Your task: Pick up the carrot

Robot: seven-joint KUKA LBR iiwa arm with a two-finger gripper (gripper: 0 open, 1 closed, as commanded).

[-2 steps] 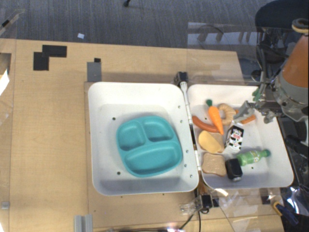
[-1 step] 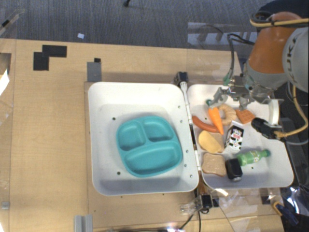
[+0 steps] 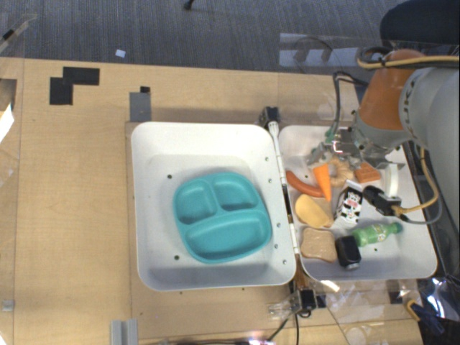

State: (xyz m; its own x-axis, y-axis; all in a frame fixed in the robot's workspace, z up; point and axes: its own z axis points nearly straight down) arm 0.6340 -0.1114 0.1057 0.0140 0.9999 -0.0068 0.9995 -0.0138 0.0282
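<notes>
one carrot (image 3: 324,181), one hand (image 3: 335,152), two bins (image 3: 144,192)

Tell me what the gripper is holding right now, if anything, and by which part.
It cannot be told. The gripper is low over the right bin, just above the top end of the carrot, but no grip is visible.

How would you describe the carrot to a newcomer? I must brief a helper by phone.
Find the right-hand white bin. Near its upper left, just below the gripper, lies the carrot: a short orange cone, brighter than the reddish sausage beside it.
</notes>
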